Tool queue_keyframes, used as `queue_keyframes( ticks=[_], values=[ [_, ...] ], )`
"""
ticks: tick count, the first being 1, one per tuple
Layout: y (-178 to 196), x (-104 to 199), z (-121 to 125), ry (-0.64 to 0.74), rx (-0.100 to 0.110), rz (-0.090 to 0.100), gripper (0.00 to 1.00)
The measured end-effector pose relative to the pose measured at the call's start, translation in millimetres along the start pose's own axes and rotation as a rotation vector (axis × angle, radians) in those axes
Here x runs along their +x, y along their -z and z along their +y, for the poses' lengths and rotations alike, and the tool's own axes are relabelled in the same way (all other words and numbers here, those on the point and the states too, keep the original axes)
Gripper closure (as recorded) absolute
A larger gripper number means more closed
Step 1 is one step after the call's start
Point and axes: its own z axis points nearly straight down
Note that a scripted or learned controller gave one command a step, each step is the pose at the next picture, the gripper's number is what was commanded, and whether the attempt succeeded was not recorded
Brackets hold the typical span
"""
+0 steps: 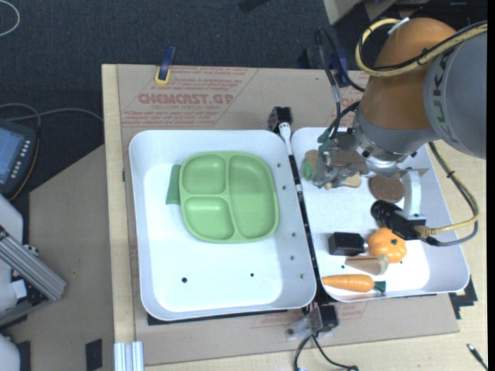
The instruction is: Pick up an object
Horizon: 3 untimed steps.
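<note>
- Nearest the camera, the front edge of the brown board (124, 130) had both white bins on it, touching along the middle.
- In the right bin (437, 257), a carrot (349, 283) lay along the front wall, tip pointing left.
- Just behind the carrot were a tan piece (370, 265), a small orange pumpkin (386, 245) touching it, and a black block (346, 243) just left of the pumpkin.
- The left bin (224, 280) was mostly bare white at the front, with a green divided plate (229, 195) flat in its middle.
- Farther back in the right bin, a brown disc (385, 187) sat partly under the wrist.
- The claw (334, 172) was low over the far-left part of the right bin, close to the shared wall. Honestly couldn't tell if it was open, closed or holding anything, too cluttered there.
- The grey and orange arm (410, 76) came in from the right.
- Behind the bins, the board showed red "CHEMCAST" lettering, with a blue and yellow clamp (164, 69) on its far edge.
- Beyond that was dark carpet (155, 14), plus a small screen (15, 153) at the left.
</note>
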Motion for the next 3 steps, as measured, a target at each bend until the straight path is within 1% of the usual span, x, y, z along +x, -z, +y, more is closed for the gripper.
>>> queue_keyframes(
  ticks=[1, 2, 3],
  values=[
    [11.5, 49.7, 10.4, 0.000, -0.006, -0.001, 1.00],
    [-3.6, 57.0, 3.2, -0.006, 0.002, -0.003, 1.00],
    [8.5, 48.3, 9.4, -0.007, -0.005, -0.003, 1.00]
  ],
)
